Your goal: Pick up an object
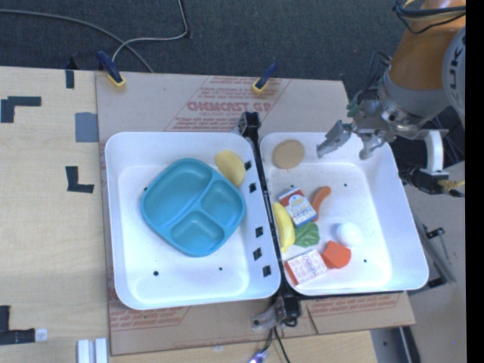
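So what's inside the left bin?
The left bin holds a blue divided plate and a yellow lemon-like piece at its upper edge. Whatever is under the plate is covered.

Setting looked like a robotics lab, probably a test bench. A cardboard sheet [227, 100] was clamped to a wooden bench [45, 203] by blue-and-yellow clamps [110, 68]. Black tape marks [74, 180] were on the wood, a loose cable [151, 36] crossed dark carpet [302, 21].

A blue tray [194, 206] is being shown in the left white bin [121, 203]; beside the tray, a yellow lemon [230, 166]; right of it, an orange carrot [321, 197] and yellow banana [283, 225].
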Tool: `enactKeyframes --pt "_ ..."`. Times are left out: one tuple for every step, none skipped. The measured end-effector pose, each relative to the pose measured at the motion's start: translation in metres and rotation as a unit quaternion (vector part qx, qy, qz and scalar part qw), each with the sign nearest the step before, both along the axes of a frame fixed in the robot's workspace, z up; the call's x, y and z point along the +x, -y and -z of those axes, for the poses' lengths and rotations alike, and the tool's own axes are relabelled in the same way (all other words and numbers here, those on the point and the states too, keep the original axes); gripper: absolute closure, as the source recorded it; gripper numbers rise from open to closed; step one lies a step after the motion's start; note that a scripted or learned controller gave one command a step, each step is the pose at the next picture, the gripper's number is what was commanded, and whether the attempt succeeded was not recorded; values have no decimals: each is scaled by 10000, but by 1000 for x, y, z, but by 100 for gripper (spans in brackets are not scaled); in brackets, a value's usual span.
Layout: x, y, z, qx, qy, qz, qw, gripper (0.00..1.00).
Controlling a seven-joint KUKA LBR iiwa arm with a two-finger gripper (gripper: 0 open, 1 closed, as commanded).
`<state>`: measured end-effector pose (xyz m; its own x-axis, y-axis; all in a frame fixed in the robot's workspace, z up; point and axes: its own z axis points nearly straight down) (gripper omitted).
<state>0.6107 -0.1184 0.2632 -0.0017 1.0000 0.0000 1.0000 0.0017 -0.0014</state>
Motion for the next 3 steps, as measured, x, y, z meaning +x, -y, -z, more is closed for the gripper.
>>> enactKeyframes --pt "14 13 99 0 -13 4 10000 0" --pt "8 18 173 -1 70 0 10000 0" --pt "9 18 163 -1 73 -3 10000 100"
